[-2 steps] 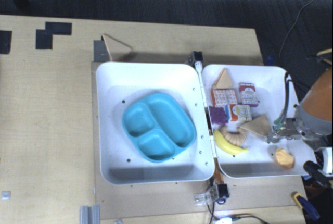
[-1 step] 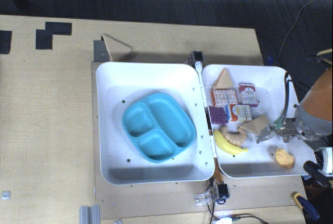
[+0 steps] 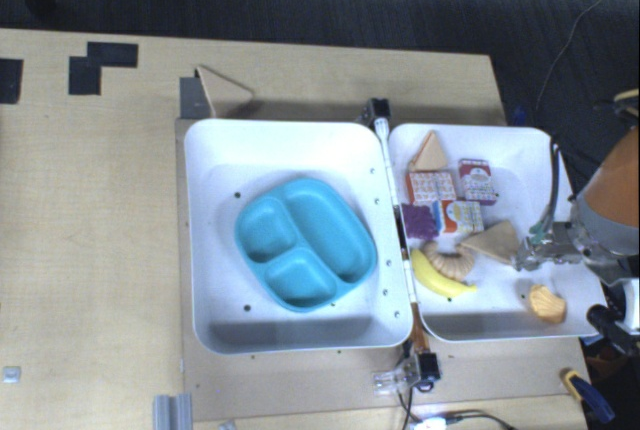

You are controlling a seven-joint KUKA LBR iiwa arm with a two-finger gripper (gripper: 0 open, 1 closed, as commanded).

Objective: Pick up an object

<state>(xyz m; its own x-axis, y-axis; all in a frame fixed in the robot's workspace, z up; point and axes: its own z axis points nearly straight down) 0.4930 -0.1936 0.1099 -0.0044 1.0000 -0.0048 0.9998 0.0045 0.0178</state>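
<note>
Two shallow white bins are sitting side by side on a tan wooden bench (image 3: 90, 248). Near the front edge of the right white bin (image 3: 480, 330), a small round orange-brown lump (image 3: 546, 303) is lying by itself, with bare white floor around it. A little farther in, a yellow banana (image 3: 438, 278) is curving along the left wall of that bin, right by the divider between the bins. A ridged tan shell-like piece (image 3: 462, 264) is touching the banana's top side.

The grey metal gripper (image 3: 530, 256) is reaching in from the right, over the right side of this bin. Its tip is sitting just beside a tan wedge-shaped block (image 3: 492, 243), but I cannot tell if the tip is spread apart or squeezed together, or if it is gripping anything. The arm's orange band (image 3: 612, 188) is showing at the right edge.

Behind the wedge, a purple bumpy lump (image 3: 420, 221) is lying next to a small white and orange carton (image 3: 464, 215). Farther back, a red and white checked box (image 3: 431, 186) and a red and white carton (image 3: 477, 180) are sitting close together. A tan triangle block (image 3: 431, 153) is leaning near the far wall. These things are crowding the left half of the bin, while the right half is staying more open.

The left white bin (image 3: 210, 168) is holding a blue plastic tray with three sections (image 3: 303, 243), with white floor all around it.
</note>
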